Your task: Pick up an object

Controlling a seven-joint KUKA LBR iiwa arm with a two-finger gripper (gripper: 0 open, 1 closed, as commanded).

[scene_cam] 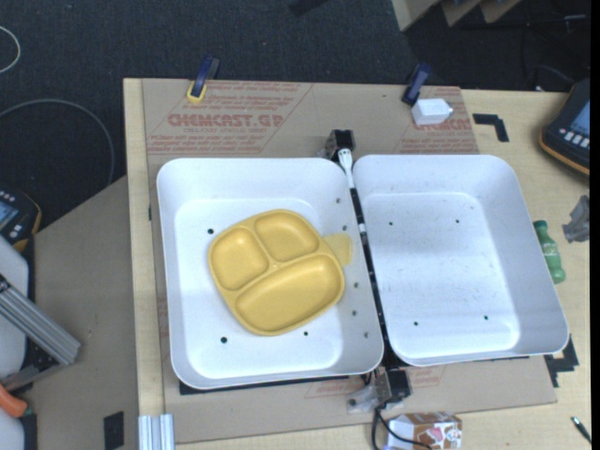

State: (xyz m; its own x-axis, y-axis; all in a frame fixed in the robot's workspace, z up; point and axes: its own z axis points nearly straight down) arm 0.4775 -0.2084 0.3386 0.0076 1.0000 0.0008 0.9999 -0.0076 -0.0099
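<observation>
Two shallow white plastic bins sit side by side on a brown cardboard-covered bench (281,111). The left white bin (183,195) holds one thing: a yellow plastic divided plate with three compartments (275,271), lying flat on the bin floor, a little toward the 3 o'clock side of the bin's middle. Two small compartments lie on its 12 o'clock side and one large compartment on its 6 o'clock side; the whole plate is turned slightly counter-clockwise. A small yellow tab (339,247) sticks out from the plate's 3 o'clock edge, near the bin's right wall. The plate touches none of the bin walls.

The right white bin (525,223) shows a bare, speckled floor with a few dark dots.

A blue clamp with a yellow tip (201,82) grips the bench's 12 o'clock edge above the left bin, and a blue clamp beside a white block (430,111) sits above the right bin. A green object (550,249) lies just beside the right bin's 3 o'clock rim.
</observation>
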